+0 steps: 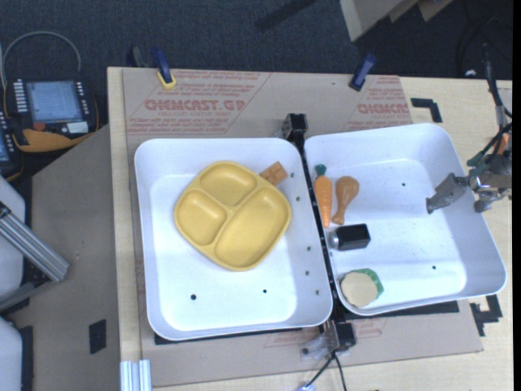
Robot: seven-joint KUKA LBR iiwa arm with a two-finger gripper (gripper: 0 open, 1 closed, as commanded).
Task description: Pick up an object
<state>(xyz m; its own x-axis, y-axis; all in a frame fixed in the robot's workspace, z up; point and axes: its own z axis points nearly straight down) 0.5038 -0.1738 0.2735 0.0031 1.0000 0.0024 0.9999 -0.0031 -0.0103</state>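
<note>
White plastic bins are sitting side by side, and the gripper (pixel 446 194) is hovering near the right bin's (pixel 423 149) far right rim with nothing between its fingers; whether they are spread or closed cannot be told. No pick looks done yet: the carrot (pixel 323 199), drumstick (pixel 344 195), black block (pixel 352 236) and round sandwich (pixel 361 287) are lying clustered along that bin's left wall, well apart from the gripper, with open floor between.

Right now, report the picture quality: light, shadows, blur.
Camera view: even overhead light, with the white bins bright but not blown out; soft shadows sit under the yellow plate and beside the black block; the gripper at the right edge looks slightly soft; the dark floor at the top holds little detail.
</note>
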